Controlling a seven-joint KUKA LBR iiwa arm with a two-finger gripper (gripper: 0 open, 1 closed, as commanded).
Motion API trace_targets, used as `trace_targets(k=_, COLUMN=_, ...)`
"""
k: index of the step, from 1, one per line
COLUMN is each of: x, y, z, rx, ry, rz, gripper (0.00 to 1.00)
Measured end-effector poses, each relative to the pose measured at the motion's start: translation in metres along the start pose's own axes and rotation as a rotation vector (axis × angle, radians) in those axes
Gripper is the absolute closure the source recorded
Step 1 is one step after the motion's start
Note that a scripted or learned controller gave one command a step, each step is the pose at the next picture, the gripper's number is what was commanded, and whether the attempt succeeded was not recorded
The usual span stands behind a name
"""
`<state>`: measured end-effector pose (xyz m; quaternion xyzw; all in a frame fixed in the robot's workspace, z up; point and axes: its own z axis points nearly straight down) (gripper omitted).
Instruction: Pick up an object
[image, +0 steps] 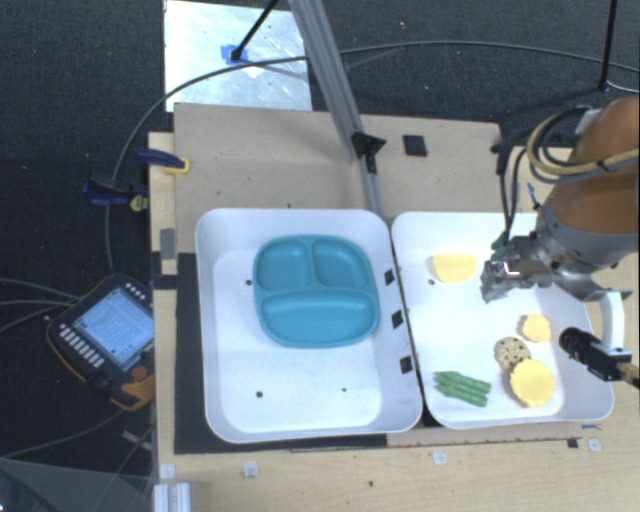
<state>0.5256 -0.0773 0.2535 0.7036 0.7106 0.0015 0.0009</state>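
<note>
Poised low over right bin (590, 400), gripper (497, 283); grip state impossible to tell, nothing visibly held. Nearest: yellow food piece (454, 267), just left, lying flat. Likely light, rigid, smooth plastic; best pinched across the narrow width, not the slippery top.

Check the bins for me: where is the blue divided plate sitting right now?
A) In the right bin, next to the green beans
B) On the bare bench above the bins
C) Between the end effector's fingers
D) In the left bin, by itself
D: the blue divided plate lies flat in the left bin, while the green beans and the end effector are over in the right bin.
</note>
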Motion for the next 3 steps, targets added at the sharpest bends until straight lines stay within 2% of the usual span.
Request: trace_targets(k=3, x=0.158, y=0.022, z=0.005, rx=0.001, ry=0.001, rz=0.001, gripper=1.00)
